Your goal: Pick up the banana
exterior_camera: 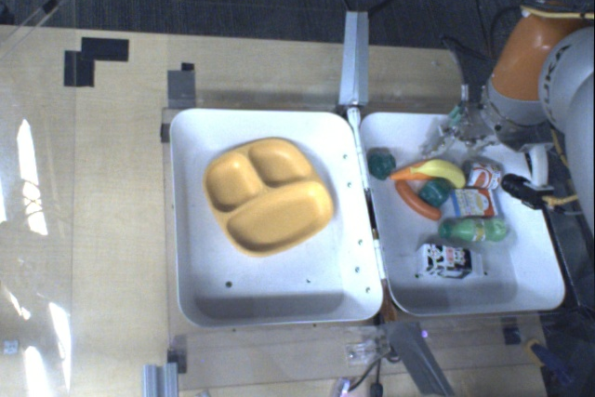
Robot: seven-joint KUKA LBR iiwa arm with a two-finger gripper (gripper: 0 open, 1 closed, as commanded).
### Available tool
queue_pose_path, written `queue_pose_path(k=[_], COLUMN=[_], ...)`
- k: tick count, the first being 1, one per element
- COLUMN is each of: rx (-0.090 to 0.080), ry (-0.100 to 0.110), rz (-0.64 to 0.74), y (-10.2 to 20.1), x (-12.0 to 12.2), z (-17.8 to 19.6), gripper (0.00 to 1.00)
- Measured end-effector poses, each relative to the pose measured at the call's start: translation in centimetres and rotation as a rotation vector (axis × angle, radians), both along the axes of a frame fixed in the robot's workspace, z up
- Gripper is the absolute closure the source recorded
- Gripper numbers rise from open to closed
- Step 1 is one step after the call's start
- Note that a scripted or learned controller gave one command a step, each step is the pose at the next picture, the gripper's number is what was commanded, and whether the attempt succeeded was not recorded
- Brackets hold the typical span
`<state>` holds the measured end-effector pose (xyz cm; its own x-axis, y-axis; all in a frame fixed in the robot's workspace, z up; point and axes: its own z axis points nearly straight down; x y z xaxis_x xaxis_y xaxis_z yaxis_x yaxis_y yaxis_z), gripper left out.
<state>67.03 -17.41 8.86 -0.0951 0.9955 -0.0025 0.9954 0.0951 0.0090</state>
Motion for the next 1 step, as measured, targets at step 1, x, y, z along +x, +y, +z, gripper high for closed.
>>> queue_pose_path(k=[1], rx=[-0.001], ry=[-0.008], rz=[0.003], y=[0.15], x=[0.27], z=[1.31], gripper=[1.00])
